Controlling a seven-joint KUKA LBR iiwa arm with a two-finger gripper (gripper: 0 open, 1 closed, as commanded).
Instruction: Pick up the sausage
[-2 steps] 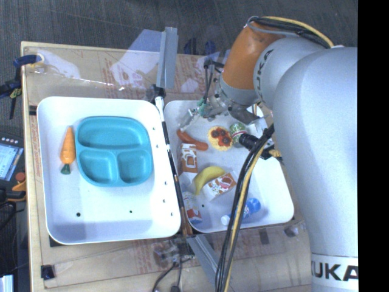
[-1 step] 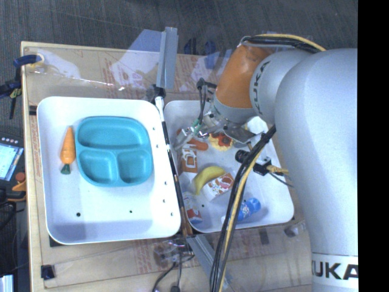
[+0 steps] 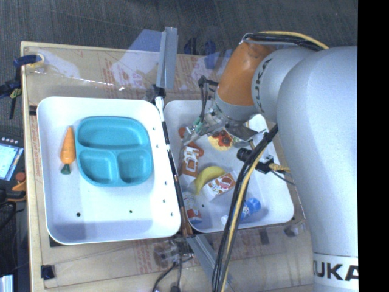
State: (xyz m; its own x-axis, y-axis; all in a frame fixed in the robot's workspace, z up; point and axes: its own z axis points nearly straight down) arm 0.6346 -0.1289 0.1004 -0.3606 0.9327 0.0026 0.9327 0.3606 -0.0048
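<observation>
The gripper is lowered into the right bin, finger state not discernible, directly above a small reddish-brown item, likely the sausage, near the bin's upper-left corner.

Both bins are white: the left bin and the right bin. In the left one sits a turquoise tray beside an orange carrot with a dark green tip. The right one holds a yellow banana, a red-and-white packet and a blue bottle. The arm is grey, with an orange band. The surface is pale tan with faint red print.
</observation>
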